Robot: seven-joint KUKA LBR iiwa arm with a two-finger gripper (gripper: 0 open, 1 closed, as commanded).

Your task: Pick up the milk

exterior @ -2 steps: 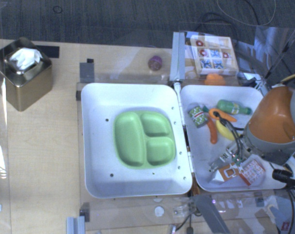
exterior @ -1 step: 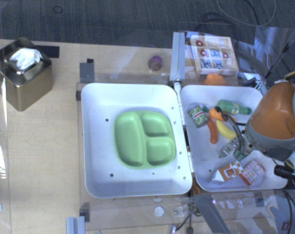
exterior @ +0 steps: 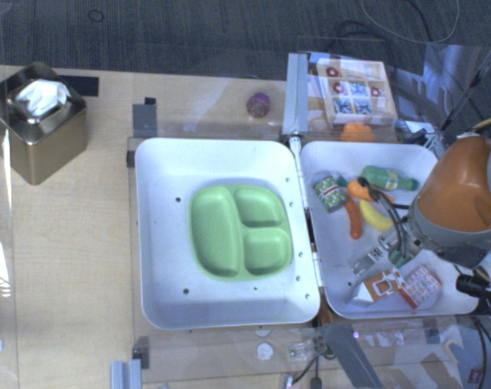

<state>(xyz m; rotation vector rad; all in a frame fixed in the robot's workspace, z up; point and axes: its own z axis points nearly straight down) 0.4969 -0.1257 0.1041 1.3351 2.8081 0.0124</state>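
Note:
The milk (exterior: 330, 191), a small green carton with a red and white label, lies in the upper left of the right bin (exterior: 335, 290). My gripper (exterior: 373, 262) hangs low over the lower middle of that bin, below the orange wrist band (exterior: 464, 193). It is well below and to the right of the milk and does not touch it. Nothing shows in its grasp.
Near the milk lie a green bottle (exterior: 389, 178), an orange carrot (exterior: 356, 211) and a yellow banana (exterior: 378, 216). A flat orange-and-white box (exterior: 407, 284) lies by the gripper. The left bin (exterior: 160, 217) holds a green divided tray (exterior: 241, 230). A tissue box (exterior: 39, 120) stands far left.

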